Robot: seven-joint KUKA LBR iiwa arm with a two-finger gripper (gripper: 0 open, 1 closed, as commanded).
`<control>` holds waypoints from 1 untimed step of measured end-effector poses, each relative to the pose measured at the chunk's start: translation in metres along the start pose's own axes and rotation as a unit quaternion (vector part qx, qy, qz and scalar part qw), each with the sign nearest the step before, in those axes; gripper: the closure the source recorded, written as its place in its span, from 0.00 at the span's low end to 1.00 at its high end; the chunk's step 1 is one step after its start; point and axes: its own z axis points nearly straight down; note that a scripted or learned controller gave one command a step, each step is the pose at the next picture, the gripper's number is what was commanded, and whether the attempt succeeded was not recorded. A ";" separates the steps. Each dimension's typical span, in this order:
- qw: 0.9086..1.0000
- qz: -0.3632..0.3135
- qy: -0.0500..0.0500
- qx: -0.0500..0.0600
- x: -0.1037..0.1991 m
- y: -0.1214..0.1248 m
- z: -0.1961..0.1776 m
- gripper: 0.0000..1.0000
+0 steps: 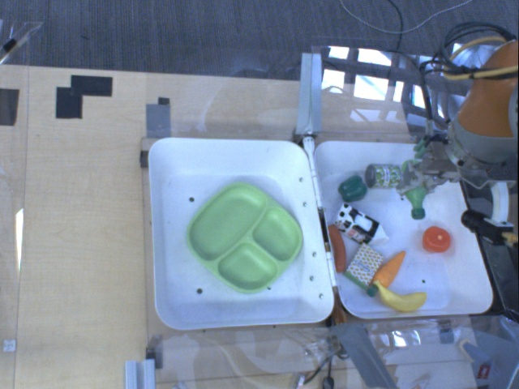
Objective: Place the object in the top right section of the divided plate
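A light green divided plate (246, 236) with three sections lies in the left bin (174, 298). My gripper (417, 203) hangs over the back of the right bin (466, 294), just right of a small can (383, 175) lying on its side. A dark green round piece (352, 188) sits left of the can. Nearer the front lie a black-and-white toy (357, 222), a red sausage (338, 249), a checkered packet (365, 262), a carrot (390, 267), a banana (402, 300) and a red tomato (436, 239).
A metal divider rail (319, 217) separates the two bins. The arm's orange band (489, 104) and cables sit at the right edge above the right bin. Wooden bench surface (73, 217) spreads to the left.
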 end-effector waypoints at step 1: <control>0.999 -0.036 0.001 0.000 0.078 -0.086 -0.057 1.00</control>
